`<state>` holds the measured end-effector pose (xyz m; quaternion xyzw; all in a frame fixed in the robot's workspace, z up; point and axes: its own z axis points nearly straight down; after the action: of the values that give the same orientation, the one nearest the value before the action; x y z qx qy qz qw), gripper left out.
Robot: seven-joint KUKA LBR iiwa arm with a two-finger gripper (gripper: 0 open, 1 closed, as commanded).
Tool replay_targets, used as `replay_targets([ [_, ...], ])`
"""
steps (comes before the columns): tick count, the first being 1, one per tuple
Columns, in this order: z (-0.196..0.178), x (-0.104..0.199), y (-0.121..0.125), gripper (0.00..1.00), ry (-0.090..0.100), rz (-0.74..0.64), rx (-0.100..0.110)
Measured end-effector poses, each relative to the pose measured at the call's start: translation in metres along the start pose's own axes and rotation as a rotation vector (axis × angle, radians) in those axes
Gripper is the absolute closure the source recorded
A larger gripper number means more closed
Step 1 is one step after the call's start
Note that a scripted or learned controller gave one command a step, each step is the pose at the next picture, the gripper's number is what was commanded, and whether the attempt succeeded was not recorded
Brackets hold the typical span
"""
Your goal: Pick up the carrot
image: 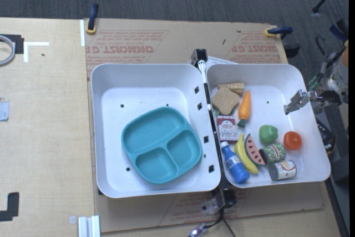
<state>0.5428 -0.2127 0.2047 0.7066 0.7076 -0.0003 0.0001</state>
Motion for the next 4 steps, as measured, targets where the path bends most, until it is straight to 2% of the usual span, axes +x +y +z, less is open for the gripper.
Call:
replay_targets([
  [1, 0.068, 0.046, 0.057, 0.00, 0.000, 0.000, 0.001],
  [2, 0.112, 0.077, 0.086, 0.00, 0.000, -0.002, 0.000],
  [3, 0.112, 0.031, 0.022, 0.00, 0.000, 0.002, 0.000],
  [4, 0.112, 0.063, 0.012, 0.00, 0.000, 0.001, 0.000],
])
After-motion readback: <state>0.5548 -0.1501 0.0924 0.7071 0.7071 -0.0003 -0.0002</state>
